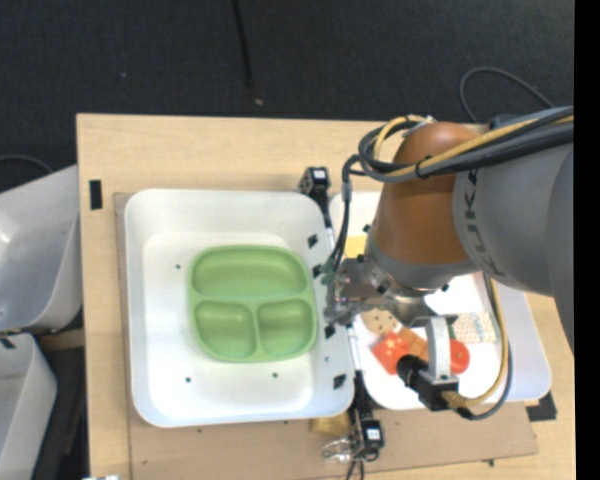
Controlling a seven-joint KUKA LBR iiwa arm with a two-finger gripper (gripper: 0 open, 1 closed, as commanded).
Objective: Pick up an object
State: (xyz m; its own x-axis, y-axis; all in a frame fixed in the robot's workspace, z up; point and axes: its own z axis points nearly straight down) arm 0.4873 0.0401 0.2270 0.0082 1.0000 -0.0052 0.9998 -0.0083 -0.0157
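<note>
The arm's orange wrist [420, 203] hangs over the left part of the right bin [525, 368]. Under it the gripper [352, 306] sits low at the bin's left wall, next to the divider between the bins. Just right of and below the gripper lie an orange-red object [390, 349] and a small tan piece [379, 321]. Another red bit [459, 357] and a pale patterned item [477, 328] lie further right. A yellow thing [355, 244] peeks out at the arm's upper left edge. The arm hides much of this bin.
The left bin [160, 268] holds a green divided plate [252, 302] near its middle, with bare white floor around it. Small black clips [313, 179] sit on the bin edges. The wooden bench [200, 148] frames both bins.
</note>
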